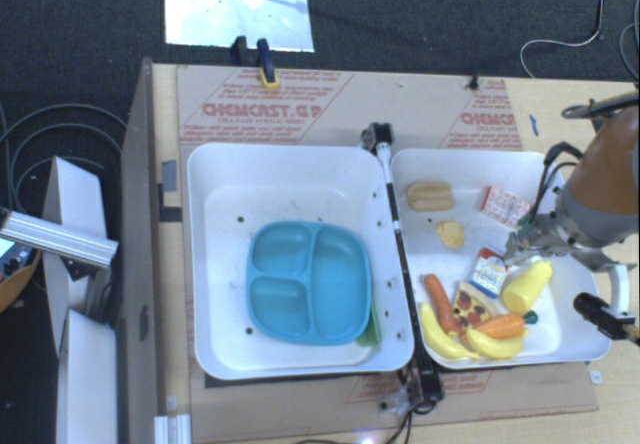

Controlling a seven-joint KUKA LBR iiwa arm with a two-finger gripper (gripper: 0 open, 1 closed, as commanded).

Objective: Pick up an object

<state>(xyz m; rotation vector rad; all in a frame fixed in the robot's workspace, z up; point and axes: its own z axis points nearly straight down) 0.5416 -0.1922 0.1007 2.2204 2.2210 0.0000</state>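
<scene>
Over the right bin (pixel 560 352), the gripper (pixel 522 244) hangs low among the toy food, at the bin's right side. Whether it is spread or pressed together: cannot tell, the wrist hides the tip. Nothing is seen pinched.

Nearest candidate: small blue-and-white carton (pixel 488 274), just left of and nearer than the tip. Yellow squeeze bottle (pixel 527 285) lies just near of the tip, long axis running from far-right to near-left. Either looks reachable with a short drop; judgement only.

Farther off: banana (pixel 440 332) and carrot (pixel 438 298) at the near-left of the pile, bread roll (pixel 430 196) at the far left, red-and-white packet (pixel 503 204) far of the tip. Left bin (pixel 215 232) holds a blue divided plate (pixel 308 282).

Risk: pile is crowded, neighbours touching, so a grasp may nudge them.
</scene>
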